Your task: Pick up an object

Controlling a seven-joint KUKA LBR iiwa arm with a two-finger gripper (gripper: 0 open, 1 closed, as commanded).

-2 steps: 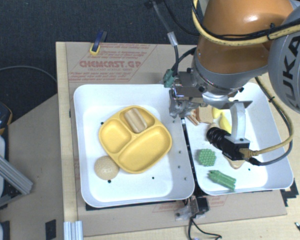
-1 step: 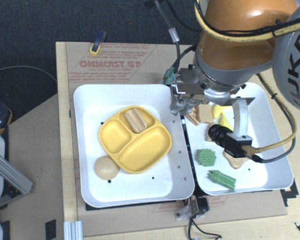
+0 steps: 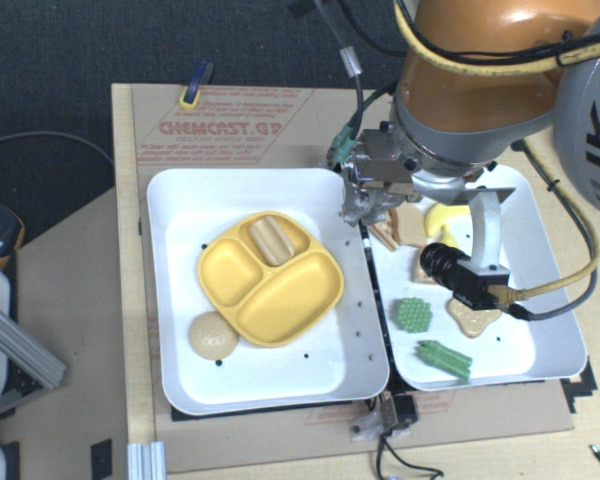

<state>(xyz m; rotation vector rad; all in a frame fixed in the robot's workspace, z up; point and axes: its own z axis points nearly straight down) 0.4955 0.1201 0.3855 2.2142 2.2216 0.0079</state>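
Note:
My gripper hangs under the big orange-banded wrist, low over the top left corner of the right bin, beside the wall between the two bins. Just below it lie brown and tan flat pieces, and a yellow item sits partly hidden behind the arm. Further forward in the right bin are a round green bumpy piece, a long green piece and a tan flat piece. Nothing shows between the fingers.
The left bin holds a yellow divided plate with a tan roll in its top compartment, and a round beige cookie beside it. A black cable connector on the arm hangs over the right bin.

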